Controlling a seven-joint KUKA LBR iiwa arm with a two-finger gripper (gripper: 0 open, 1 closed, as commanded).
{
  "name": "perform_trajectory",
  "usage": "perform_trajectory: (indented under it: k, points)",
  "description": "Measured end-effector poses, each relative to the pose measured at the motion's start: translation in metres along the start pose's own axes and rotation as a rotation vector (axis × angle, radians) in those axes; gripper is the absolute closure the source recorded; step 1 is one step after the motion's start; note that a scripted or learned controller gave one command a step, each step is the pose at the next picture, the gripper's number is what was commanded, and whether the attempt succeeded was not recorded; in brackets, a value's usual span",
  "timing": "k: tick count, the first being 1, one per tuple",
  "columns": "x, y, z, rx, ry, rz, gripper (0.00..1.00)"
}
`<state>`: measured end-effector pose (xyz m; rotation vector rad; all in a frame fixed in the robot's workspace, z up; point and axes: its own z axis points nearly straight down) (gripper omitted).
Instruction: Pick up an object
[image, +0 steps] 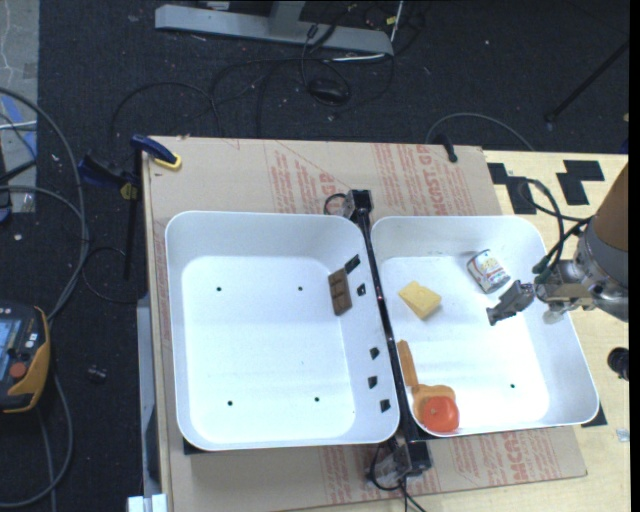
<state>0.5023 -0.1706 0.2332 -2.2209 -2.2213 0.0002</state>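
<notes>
Grey hand hovers open beside the small can, gripping nothing.

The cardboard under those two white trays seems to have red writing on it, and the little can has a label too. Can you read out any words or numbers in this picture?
Red print on the cardboard sheet, upside down and faded: no word reads with certainty.
Label on the small can: too small and blurred to read.
Screen of the handheld controller at the left edge: too blurred to read.
</notes>
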Motion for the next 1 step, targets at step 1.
perform_trajectory:
  k: [1]
  points:
    - [-0.0158, 0.0334, 0.0256, 0.001, 0.0, 0.0, 0.0]
